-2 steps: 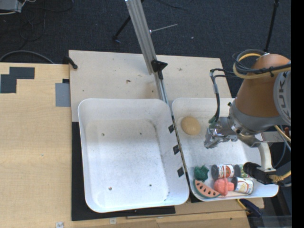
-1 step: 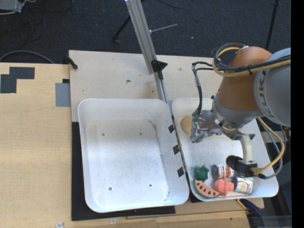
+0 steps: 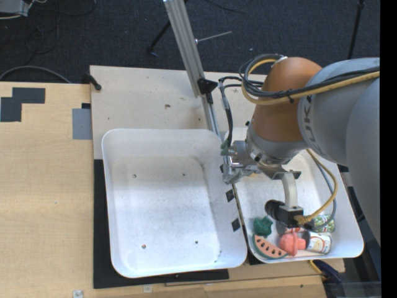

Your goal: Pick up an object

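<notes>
My gripper (image 3: 235,165) hangs under the orange band and grey wrist, over the left part of the right bin (image 3: 351,248), close to the wall between the two bins. Most of it is hidden by the arm. Several small objects are crowded into the right bin's near corner: a dark green piece (image 3: 263,226), a watermelon slice toy (image 3: 270,247), a red-pink toy (image 3: 291,243), a small labelled can lying on its side (image 3: 320,244) and a greenish object (image 3: 324,223). All of these lie well below and to the right of the gripper, apart from it.
The left bin (image 3: 155,228) sits next to the right one, sharing a middle wall. A slanted aluminium rail (image 3: 189,45) rises behind the bins near the arm. The wooden bench stretches to the left.
</notes>
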Robot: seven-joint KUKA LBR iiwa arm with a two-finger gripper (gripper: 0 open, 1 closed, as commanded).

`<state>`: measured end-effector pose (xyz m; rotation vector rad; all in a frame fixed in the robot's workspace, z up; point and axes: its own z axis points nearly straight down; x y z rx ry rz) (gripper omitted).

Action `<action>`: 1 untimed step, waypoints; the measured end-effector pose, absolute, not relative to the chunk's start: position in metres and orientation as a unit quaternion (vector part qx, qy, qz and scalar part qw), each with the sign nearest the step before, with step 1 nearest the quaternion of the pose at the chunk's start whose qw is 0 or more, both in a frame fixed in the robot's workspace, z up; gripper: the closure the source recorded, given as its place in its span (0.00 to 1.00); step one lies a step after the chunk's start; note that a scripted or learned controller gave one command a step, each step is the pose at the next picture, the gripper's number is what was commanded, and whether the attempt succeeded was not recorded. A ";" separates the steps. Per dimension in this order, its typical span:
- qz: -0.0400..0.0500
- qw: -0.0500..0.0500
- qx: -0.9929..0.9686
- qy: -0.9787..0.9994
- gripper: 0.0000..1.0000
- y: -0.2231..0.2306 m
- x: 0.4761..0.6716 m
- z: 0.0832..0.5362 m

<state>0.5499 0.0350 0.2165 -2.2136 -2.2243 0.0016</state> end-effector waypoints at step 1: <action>0.000 0.001 -0.706 -0.708 1.00 0.080 0.567 0.230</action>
